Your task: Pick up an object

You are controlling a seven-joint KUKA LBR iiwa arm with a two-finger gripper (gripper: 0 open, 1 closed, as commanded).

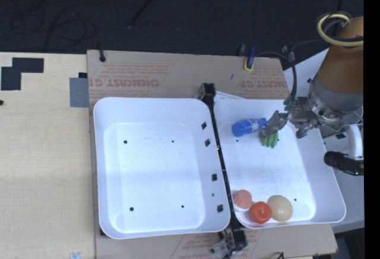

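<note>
The pincer point(272, 131) hangs low over the right bin point(332, 204), in that bin's far half, at the end of the grey arm point(332, 94) that comes in from the right. How far open the pincer stands cannot be told from this view. Its tip meets a small green thing point(271, 141), which lies on the bin floor directly below it; whether the pincer has hold of that thing, or merely touches it, cannot be told either. Just beside the pincer, on its left, lies a blue bottle point(247, 128) on its side, its paler end turned toward the pincer and very close to it.

The right bin holds 5 things in all. Besides the green thing and the blue bottle in the far half, 3 round things sit bunched in the near left corner, well apart from the pincer: a pink ball point(241, 198) against the left wall, a red ball point(260, 212) just beside it at the near wall, and a cream ball point(281, 208) touching the red ball on its right.

The left bin point(104, 133) stands alongside, its white floor marked by a few small dark dots. A black strip point(215, 145) runs between the 2 bins. Both bins rest on a sheet of cardboard point(154, 73) with red lettering, which lies on the pale wooden desk point(41, 163).
</note>
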